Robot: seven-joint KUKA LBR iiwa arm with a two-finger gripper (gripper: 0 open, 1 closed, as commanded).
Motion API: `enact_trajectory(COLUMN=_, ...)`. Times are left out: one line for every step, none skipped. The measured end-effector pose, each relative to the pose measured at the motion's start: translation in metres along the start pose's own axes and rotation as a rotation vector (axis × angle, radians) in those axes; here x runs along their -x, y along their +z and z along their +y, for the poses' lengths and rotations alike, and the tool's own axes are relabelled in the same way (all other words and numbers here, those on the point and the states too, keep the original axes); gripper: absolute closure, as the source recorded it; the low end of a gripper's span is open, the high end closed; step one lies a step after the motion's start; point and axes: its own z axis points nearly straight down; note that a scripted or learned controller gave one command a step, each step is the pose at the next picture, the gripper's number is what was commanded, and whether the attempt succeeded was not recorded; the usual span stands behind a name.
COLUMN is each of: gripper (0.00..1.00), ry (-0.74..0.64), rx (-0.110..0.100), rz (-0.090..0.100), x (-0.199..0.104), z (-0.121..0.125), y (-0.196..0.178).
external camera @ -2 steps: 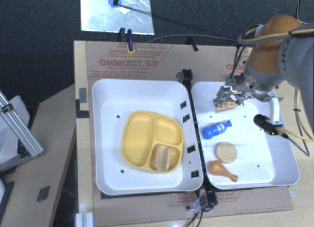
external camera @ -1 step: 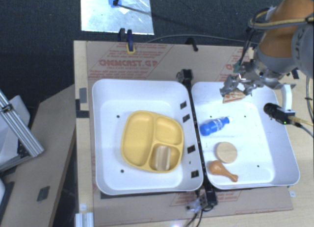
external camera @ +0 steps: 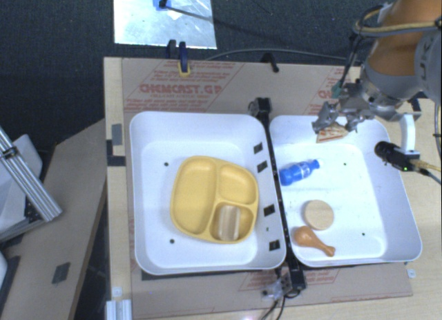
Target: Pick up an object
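Glossy white plastic bins [external camera: 159, 139], matt yellow tray [external camera: 207, 194], perhaps plastic

R bin [external camera: 387, 242]: bottle [external camera: 298, 171], round wooden disc [external camera: 318, 214] & drumstick toy [external camera: 314, 240] crowd its left half w/ small gaps btwn; right half is bare floor, open from above. Claw [external camera: 336, 119] sits over the far-left corner. L bin [external camera: 148, 173]: yellow tray [external camera: 214, 198] takes the middle, bare strips along the walls. Divider clips [external camera: 266, 187] btwn bins.
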Motion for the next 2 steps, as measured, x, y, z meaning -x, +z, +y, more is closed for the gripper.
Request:
enact_trajectory(gripper=1.00, ry=-0.003, rx=-0.002, rz=0.002, x=-0.046, z=-0.015, y=-0.007)
enact_trajectory(gripper=1.00, ry=-0.004, rx=-0.003, rz=0.002, x=-0.100, z=-0.026, y=-0.004)
